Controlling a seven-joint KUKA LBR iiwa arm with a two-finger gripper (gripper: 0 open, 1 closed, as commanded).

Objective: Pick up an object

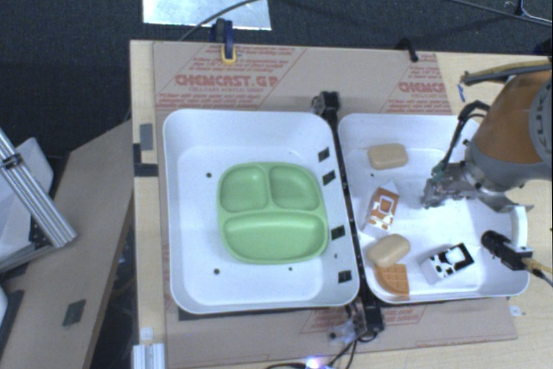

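Right bin (pixel 413 124) holds the pickable stuff: tan bun-like piece (pixel 388 156) near the back, orange-and-white packet (pixel 381 209) at the bin's left side, second tan piece (pixel 388 251) touching a waffle-like square (pixel 393 279) at the front, black-and-white block (pixel 449 262) front right. Tool (pixel 436 190) hovers low over bare bin floor mid-bin, arm coming in from the right. Nearest thing looks like the packet, lying to the tool's left in view and slightly toward the front, long axis roughly front-to-back with a slight tilt. Tool state: cannot tell how far apart it is, too small and blurred; nothing visibly held or touched. Left bin (pixel 251 124) holds a green divided tray (pixel 272 212), well apart from the tool. Likely step: approach, grasp not yet made.
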